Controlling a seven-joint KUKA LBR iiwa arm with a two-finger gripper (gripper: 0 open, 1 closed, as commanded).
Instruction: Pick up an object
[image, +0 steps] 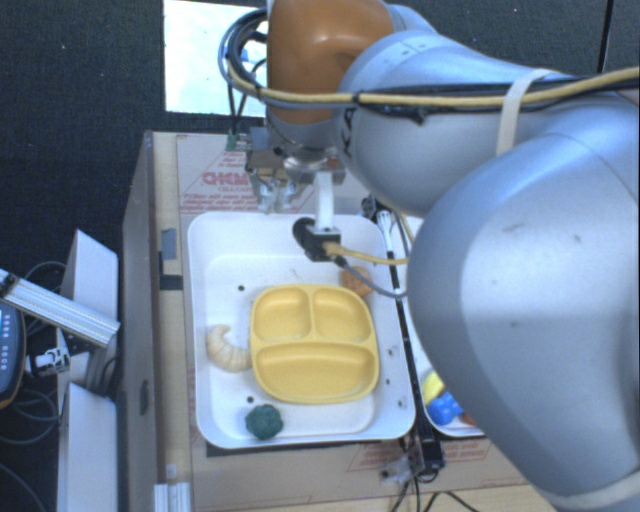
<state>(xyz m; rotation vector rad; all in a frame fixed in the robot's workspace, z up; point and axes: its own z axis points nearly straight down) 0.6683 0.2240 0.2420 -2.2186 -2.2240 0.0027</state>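
Grey arm (520, 290) hides right bin (450, 420); gripper (285, 190) blurred.

Bench (140, 300) — two white bins: left (215, 330), right (440, 420).

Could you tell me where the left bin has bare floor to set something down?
Bare floor lies behind the yellow divided plate, toward the claw, and left of it above the croissant. The front is crowded: green broccoli sits there.
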